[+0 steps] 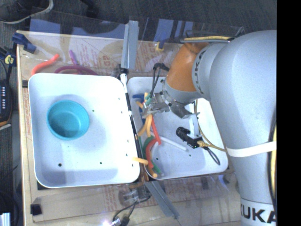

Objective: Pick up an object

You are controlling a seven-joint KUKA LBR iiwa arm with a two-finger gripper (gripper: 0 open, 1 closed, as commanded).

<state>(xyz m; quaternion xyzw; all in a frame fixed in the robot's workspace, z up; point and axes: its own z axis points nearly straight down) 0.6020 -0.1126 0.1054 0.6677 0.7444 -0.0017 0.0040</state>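
Observation:
My gripper (pixel 149 104) hangs low over the upper left part of the right bin (pixel 197 166), under the grey wrist and orange band. Just below it, a heap of small things lies against the bin's left wall: an orange stick (pixel 148 125), a green piece (pixel 146 142) and a red curved piece (pixel 153 144). A small blue piece (pixel 137 98) lies just left of the gripper. The gripper is close above the top of this heap, and nothing visibly sits in its grasp.
The left bin (pixel 108 173) holds a blue bowl (pixel 68 119) at its left side. A yellow piece (pixel 139 160) rests on the rim between the bins. A thin white stick (pixel 172 145) lies mid right bin. The big grey arm covers that bin's right side.

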